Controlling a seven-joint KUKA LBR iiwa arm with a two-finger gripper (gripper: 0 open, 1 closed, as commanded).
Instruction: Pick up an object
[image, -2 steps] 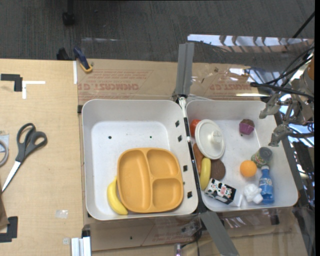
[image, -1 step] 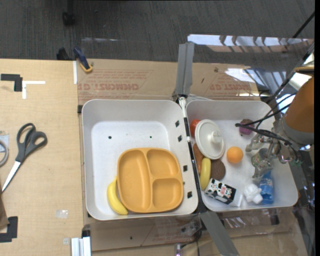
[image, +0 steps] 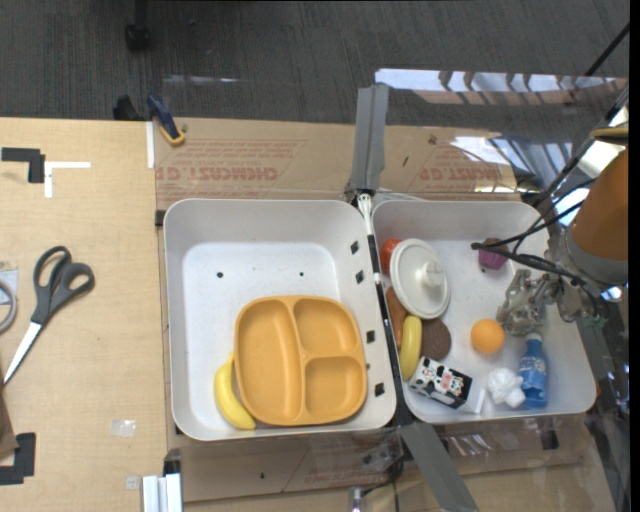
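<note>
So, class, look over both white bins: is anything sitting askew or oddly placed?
Yes. In the left white bin, the yellow banana is wedged partly under the orange divided plastic plate, which lies slightly turned against the bin's sides. In the right white bin, the black-and-white patterned box lies at a slant.

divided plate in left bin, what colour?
Orange-yellow; the divided plate shows plainly in the camera view, partly covering a yellow banana.

An orange divided plate (image: 300, 358) beside a yellow banana (image: 229, 397); an orange ball (image: 487, 336), blue bottle (image: 532, 371), black-and-white spotted box (image: 441, 381).
</note>
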